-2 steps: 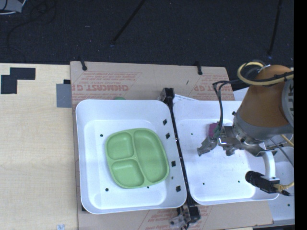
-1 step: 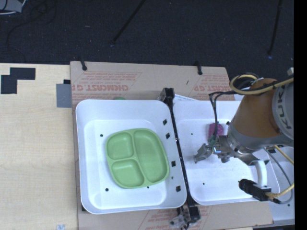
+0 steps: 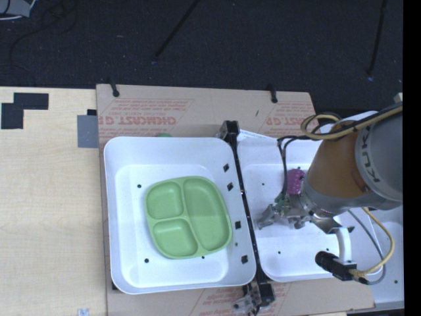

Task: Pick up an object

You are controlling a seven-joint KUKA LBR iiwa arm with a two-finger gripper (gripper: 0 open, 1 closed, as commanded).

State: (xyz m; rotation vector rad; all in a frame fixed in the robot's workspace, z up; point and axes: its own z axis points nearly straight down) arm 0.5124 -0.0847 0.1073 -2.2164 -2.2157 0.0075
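Currently gripper (image 3: pixel 266 217) is hovering low in right bin (image 3: pixel 289 268) | fingers state: cannot tell | purple object (image 3: pixel 294 181) is lying just beside | pick not yet done

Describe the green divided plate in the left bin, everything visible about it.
The green plate is a pale green, rounded-square tray that looks like matte plastic, with raised ridges dividing it into three compartments: two smaller ones on the camera view's left side and one long one on its right. It lies flat and face up on the floor of the left bin, turned slightly askew to the walls, roughly central. Its compartments hold nothing.
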